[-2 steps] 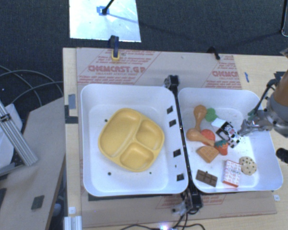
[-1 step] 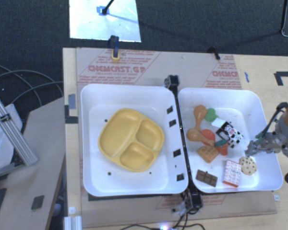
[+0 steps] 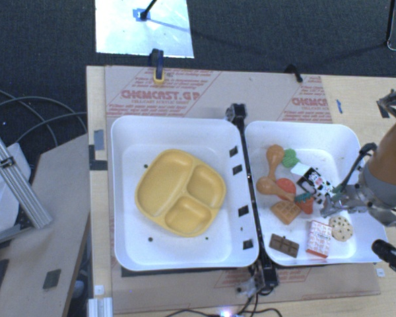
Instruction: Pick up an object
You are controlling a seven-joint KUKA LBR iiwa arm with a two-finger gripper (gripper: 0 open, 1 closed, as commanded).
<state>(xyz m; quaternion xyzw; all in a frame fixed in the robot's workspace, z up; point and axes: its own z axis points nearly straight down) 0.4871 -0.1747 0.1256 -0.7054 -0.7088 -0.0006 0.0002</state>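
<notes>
While hanging low over the right bin, at the near-right edge of its toy-food pile, seemingly working through the approach step of the pick rather than the lift. Reaching in from the right with the grey arm, and placing the gripper just beside a small black-and-white carton, with a red-orange piece touching that carton on its left and a speckled cookie lying just below. Judging the carton or the red-orange piece as the likeliest target, both sitting in the right bin's middle among a waffle, two tan drumstick shapes and a green piece. Not showing anything carried clear of the bin floor, so counting nothing as picked up yet. Calling next, by this reading, for settling squarely over one item, closing on it alone, then rising straight up without dragging its neighbours. Struggling to make out the gripper itself: blending into metal glints and the carton's print, so not telling whether open or closed, nor whether touching the carton or merely near it. Cutting off the arm's upper part at the right edge. Leaving a red-and-white packet and a chocolate bar well clear at the near wall, and a yellow divided tray alone in the left bin.
</notes>
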